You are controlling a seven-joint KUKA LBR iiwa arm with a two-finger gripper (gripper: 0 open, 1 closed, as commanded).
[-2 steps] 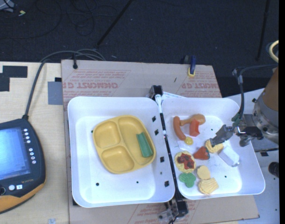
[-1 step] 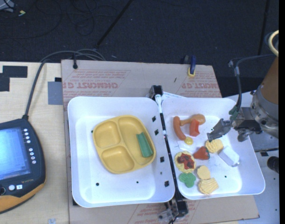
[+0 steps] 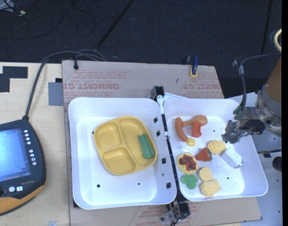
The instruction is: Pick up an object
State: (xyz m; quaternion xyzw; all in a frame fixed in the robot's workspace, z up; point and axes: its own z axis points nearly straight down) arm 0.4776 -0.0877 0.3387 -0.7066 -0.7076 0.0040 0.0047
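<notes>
We see the bench [image 3: 21, 93], with a cardboard sheet [image 3: 115, 81] on it under two white bins. The left bin [image 3: 87, 187] carries a yellow tray [image 3: 116, 145] with three compartments. A green piece [image 3: 146, 146] lies in the tray, in the long compartment on its right side, slightly tilted.

The right bin [image 3: 250, 185] carries many small toy foods. A sausage [image 3: 180, 128] lies near its left wall, and just beside it there is a red and orange piece [image 3: 198, 125]. Below them we see a small yellow piece [image 3: 190, 142]. Near the middle lies a red pepper [image 3: 203, 155], and it touches a yellow ridged piece [image 3: 216, 147] on its right. A white block [image 3: 231, 157] lies near the right side of this bin, just below the tool. In the lower part there is a round pizza [image 3: 187, 163], a green leaf [image 3: 189, 181], a pale cookie [image 3: 206, 174] and a yellow waffle piece [image 3: 210, 188], all close together.

The arm [image 3: 271, 105] reaches in from the right. The tool [image 3: 232, 132] hangs over the right part of the right bin, just beside the yellow ridged piece and above the white block. We cannot tell if it is released or clenched, because it is dark and small. We see nothing between its parts.

On the far left of the bench lies a pendant [image 3: 12, 161] with a blue screen.
</notes>
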